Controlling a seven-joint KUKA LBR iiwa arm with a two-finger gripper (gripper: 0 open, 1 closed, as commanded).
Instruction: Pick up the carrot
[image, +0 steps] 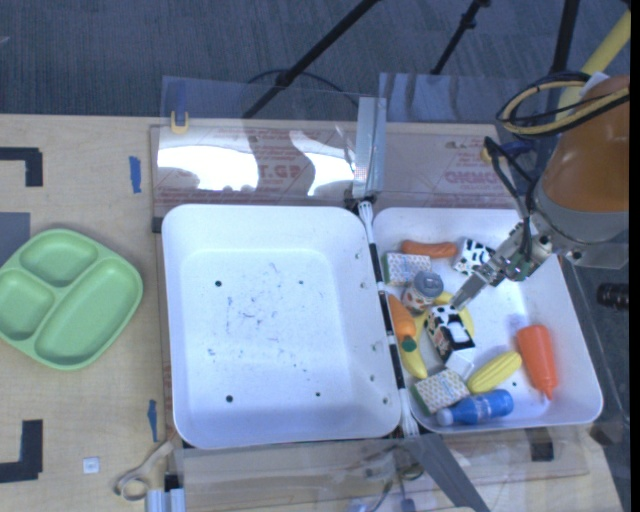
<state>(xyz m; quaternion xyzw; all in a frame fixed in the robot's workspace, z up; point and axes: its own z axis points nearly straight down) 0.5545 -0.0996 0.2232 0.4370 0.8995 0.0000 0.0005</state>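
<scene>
Currently the grey arm with the orange band (590, 170) reaches in from the right over the right-hand shallow white bin (580, 390), and its two-finger gripper (468, 292) points down and left among the items near the bin's centre. Whether the pincer is apart or together cannot be told at this resolution. Nothing is visibly between its tips. The plump orange plastic carrot (538, 358) lies near the bin's right wall, well apart from the gripper, beside a yellow corn cob (494, 370). A blue bottle (477, 408) lies at the front edge. The left-hand white bin (270, 320) sits alongside, and a green divided plate (65, 297) rests on the bench.
</scene>
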